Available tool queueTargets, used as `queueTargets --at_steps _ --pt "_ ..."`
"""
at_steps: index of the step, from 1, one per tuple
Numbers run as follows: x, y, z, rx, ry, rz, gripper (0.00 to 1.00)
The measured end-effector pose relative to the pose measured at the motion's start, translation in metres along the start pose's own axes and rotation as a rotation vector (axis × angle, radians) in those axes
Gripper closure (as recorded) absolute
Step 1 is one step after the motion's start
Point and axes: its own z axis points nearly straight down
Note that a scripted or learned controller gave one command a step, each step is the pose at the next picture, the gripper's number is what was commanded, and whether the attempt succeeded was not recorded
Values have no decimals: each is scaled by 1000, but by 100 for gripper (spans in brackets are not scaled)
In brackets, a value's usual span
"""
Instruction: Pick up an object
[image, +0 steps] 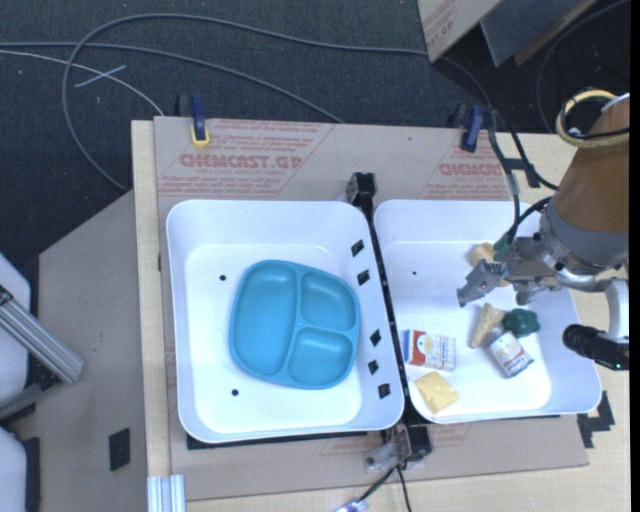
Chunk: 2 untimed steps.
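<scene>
Reading from the left, the bench board (300, 150) carries red print at its far edge: "CHEMCAST GP" can be made out at about 11 o'clock of the left bin, and a second, partly covered copy of the same print sits at 12 o'clock of the right bin. Two blue clamps pin the board's far edge, one (199, 118) at the left and one (471, 126) at the right.

Two white bins sit side by side. The left bin (190, 300) holds one thing: a blue sectioned plate (294, 322) with three compartments, lying flat near the bin's middle.

The right bin (440, 235) holds five small things. A small carton with red and white print (429, 350), its writing too small to read, lies near the divider at roughly 8 o'clock of the bin's middle. At 6 o'clock from it is a yellow block (436, 391) close to the near wall. Further right lie a tan wedge (486, 324), a dark green piece (520, 322) just beside it, and a small can with a red label (510, 354), tilted, at 5 o'clock of the wedge.

The gripper (500, 277) hangs over the far right part of this bin, above the wedge and green piece; whether its fingers are spread or closed cannot be told. The grey arm with its orange band (598, 190) enters from 3 o'clock.
</scene>
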Motion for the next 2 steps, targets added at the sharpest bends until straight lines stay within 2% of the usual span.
queueTargets --at_steps 1,2 --pt "0 2 -5 -11 -2 -3 0" --pt "11 0 49 -5 0 -3 0"
